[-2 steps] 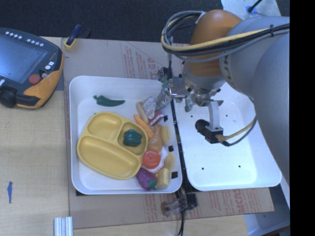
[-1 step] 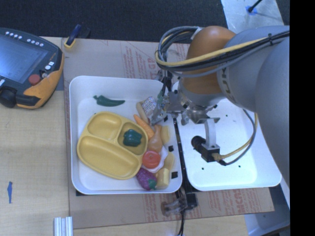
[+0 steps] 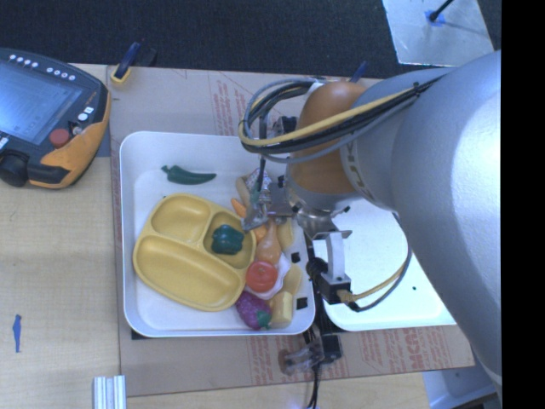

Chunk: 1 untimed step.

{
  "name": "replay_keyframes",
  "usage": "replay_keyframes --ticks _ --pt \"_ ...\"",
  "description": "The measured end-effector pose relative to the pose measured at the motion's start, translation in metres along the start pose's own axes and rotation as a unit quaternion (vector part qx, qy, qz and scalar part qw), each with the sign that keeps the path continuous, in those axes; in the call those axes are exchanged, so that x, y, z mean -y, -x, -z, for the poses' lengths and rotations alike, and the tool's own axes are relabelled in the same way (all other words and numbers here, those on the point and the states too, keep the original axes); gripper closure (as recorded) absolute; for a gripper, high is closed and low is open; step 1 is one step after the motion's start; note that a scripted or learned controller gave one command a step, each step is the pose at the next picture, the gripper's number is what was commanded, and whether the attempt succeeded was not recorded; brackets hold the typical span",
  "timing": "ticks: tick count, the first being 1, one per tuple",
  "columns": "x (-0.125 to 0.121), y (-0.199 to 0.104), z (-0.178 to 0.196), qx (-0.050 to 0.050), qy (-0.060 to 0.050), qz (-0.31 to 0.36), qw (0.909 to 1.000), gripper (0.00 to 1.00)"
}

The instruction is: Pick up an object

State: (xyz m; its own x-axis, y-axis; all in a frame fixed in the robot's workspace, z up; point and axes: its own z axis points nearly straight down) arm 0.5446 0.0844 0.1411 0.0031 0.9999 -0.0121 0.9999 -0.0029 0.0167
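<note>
The gripper (image 3: 271, 216) hangs low over the right side of the left bin (image 3: 129, 228), under the orange band (image 3: 328, 139) of the arm, and I cannot tell its state, because the wrist and the cables (image 3: 264, 126) cover it from above. Directly around it lies a tight group of small toy foods: a pale pear-like piece (image 3: 268, 247), a red tomato-like piece (image 3: 262, 276) just below it, a purple piece (image 3: 252, 310) at the bottom and a yellow piece (image 3: 284, 307) beside the bin wall. These look like light, hollow plastic, stiff and rather smooth, so I judge they may slip from the fingers or roll away if they are pressed off centre; the narrow middle of the pear-like piece seems the best place to take hold. They touch each other, so a grasp on one can push its neighbours. More to the left is a yellow divided tray (image 3: 183, 267), and a dark green round piece (image 3: 226, 239) sits in its upper right compartment; the other compartments look bare. A green chili pepper (image 3: 189, 175) lies alone near the top wall of the bin, well apart from the group. The right bin (image 3: 383, 313) is mostly hidden by the arm.
</note>
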Motion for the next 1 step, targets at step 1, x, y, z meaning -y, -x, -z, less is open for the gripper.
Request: replay_keyframes --ticks 1 --pt "-0.0057 -0.0064 -0.0009 0.006 -0.011 -0.003 0.9999 0.0"
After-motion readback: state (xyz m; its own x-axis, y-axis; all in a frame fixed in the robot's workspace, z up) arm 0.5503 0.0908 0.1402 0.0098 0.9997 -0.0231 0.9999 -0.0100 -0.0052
